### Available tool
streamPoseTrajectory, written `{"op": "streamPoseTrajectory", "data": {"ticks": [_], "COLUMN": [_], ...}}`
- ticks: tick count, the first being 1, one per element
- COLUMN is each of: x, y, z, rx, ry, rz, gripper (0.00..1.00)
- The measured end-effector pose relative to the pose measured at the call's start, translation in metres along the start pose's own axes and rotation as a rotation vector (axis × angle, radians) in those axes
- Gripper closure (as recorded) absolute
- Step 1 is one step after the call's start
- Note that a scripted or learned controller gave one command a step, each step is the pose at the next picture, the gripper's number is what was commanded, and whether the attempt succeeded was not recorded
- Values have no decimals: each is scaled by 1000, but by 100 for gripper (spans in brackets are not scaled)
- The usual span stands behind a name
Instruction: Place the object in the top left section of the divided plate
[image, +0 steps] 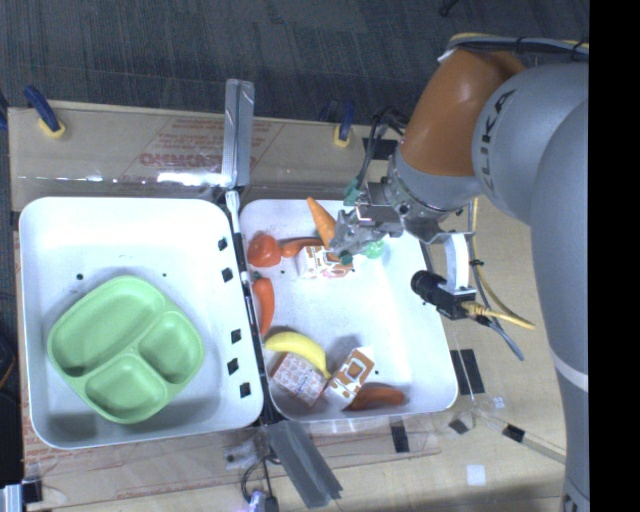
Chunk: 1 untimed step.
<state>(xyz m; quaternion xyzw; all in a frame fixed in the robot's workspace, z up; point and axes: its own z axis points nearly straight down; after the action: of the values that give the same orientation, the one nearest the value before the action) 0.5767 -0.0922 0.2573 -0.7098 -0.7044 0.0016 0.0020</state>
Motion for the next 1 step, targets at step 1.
{"op": "streamPoseTrajectory", "data": {"ticks": [1], "x": [104], "y": [-10], "z": [38], "rx": [0], "ry": [-1], "rz": [-50], "gripper": [100]}}
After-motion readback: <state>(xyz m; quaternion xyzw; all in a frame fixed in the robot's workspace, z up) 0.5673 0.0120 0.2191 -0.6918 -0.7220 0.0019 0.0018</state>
